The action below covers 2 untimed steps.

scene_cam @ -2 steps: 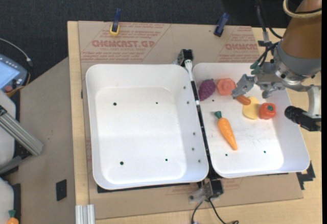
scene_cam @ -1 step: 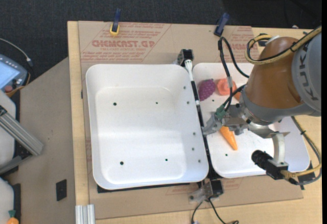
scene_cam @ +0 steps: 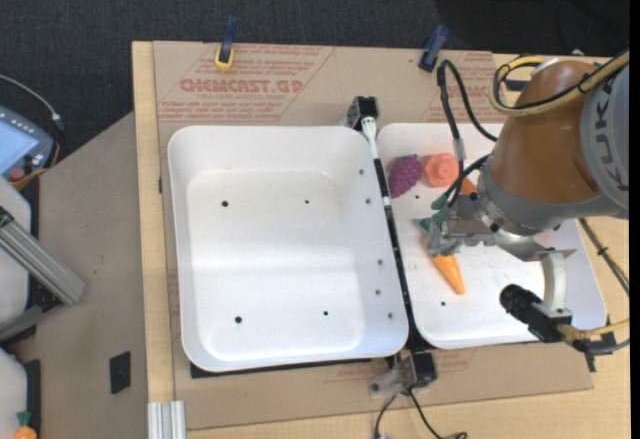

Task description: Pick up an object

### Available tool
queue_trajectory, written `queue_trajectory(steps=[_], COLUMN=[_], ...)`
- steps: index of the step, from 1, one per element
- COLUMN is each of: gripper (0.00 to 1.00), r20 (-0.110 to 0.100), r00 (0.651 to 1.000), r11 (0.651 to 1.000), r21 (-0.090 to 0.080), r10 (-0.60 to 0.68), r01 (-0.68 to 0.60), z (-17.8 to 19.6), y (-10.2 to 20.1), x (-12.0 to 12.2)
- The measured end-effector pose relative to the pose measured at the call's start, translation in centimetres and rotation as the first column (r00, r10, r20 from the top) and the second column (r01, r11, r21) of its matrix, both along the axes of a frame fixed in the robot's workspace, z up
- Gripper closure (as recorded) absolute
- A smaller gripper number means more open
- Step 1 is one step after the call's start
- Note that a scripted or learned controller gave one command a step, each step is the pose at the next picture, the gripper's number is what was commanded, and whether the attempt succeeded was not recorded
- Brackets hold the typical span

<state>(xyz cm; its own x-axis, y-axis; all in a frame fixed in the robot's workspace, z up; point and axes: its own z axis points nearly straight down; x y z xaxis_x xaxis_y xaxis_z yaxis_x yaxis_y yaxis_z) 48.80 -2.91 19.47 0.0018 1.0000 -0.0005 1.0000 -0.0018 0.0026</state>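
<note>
You have the arm (scene_cam: 560,152) reaching in from the right over the right bin (scene_cam: 480,327), its orange band filling much of that bin's far right part. The pincer (scene_cam: 445,232) sits low over the middle of the right bin, near the divide between the two bins. You cannot tell from here whether it is spread or pressed together; the wrist hides that.

Just on the near side of the pincer lies an orange carrot-shaped toy (scene_cam: 451,272), its thicker end up against the pincer's dark body and its tip pointing toward the near edge. Whether it is gripped or merely lying beside the tool is not clear. On the far side, you see a purple, bumpy, grape-like toy (scene_cam: 404,174) close to the left wall of the right bin, and just to its right a small pink-orange object (scene_cam: 441,169); the two sit just beside each other. A sliver of a further orange thing (scene_cam: 466,186) shows at the edge of the arm, too hidden to name.

The left bin (scene_cam: 200,157) shows its white floor with a few small dark dots. Both bins rest on a brown cardboard sheet (scene_cam: 160,227) printed with red lettering, held at the far edge by a yellow clamp (scene_cam: 225,55) and a blue clamp (scene_cam: 434,45) on the worktop.
</note>
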Motion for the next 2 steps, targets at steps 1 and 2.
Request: queue_trajectory(steps=[1, 2], gripper=[1.0, 1.0], r20=[0.015, -0.006], r00=[1.0, 1.0], r11=[1.0, 1.0], r21=[0.002, 0.001], r10=[0.009, 0.005], r01=[-0.009, -0.005], z=[12.1, 8.3], y=[4.7, 8.0], x=[3.5, 4.9])
